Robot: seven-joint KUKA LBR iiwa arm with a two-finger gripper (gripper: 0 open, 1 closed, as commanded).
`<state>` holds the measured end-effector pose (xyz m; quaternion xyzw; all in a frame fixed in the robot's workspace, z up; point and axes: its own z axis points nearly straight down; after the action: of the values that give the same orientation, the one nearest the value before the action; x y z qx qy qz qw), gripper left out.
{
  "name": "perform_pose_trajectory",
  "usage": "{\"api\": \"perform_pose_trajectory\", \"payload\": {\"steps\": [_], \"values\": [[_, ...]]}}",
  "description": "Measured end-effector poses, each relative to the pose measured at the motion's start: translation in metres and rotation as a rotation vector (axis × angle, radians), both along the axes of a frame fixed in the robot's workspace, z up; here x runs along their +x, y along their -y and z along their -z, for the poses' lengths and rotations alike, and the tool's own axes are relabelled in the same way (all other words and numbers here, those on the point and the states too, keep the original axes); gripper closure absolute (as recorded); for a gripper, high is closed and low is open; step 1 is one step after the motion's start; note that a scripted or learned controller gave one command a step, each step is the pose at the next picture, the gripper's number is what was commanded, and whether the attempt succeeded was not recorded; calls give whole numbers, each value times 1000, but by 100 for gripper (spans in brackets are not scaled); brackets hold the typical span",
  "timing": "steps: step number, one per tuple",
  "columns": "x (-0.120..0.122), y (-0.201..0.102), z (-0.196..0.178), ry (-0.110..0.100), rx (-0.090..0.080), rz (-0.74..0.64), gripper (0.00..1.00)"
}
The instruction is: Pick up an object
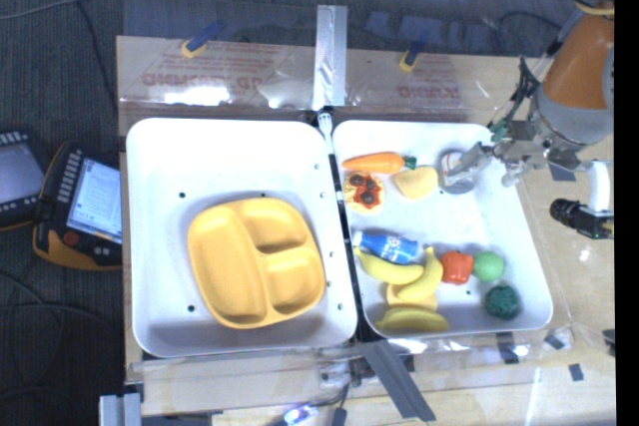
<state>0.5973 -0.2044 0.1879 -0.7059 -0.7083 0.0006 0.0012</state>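
- I see the gripper low over the far part of the right bin, near that bin's far-right corner, reached in from the right on the grey arm with its orange band.
- I cannot tell how wide its fingers stand; the metal parts blur together there, and I see nothing I could call held.
- Just beside the gripper, toward the divider, lies a pale yellow toy fruit, close to it though I cannot say whether they touch.
- Along the far edge of the right bin lies a toy carrot, and next to it, by the divider, a small dark red and orange piece.
- In the middle of that bin a blue bottle lies on its side, resting against a yellow banana.
- A second yellow piece sits at the near edge.
- Near the right wall I see a red-orange tomato-like toy, a light green ball and a dark green round toy, the last toward the near-right corner.
- The left bin holds a yellow divided tray, set at an angle in its middle.
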Motion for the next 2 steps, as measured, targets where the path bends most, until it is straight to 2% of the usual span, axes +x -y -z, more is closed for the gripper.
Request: {"api": "perform_pose_trajectory", "payload": {"steps": [1,2], "values": [[36,-41,42,1,-3,-97,0],[70,-24,68,35,-16,-126,0]]}}
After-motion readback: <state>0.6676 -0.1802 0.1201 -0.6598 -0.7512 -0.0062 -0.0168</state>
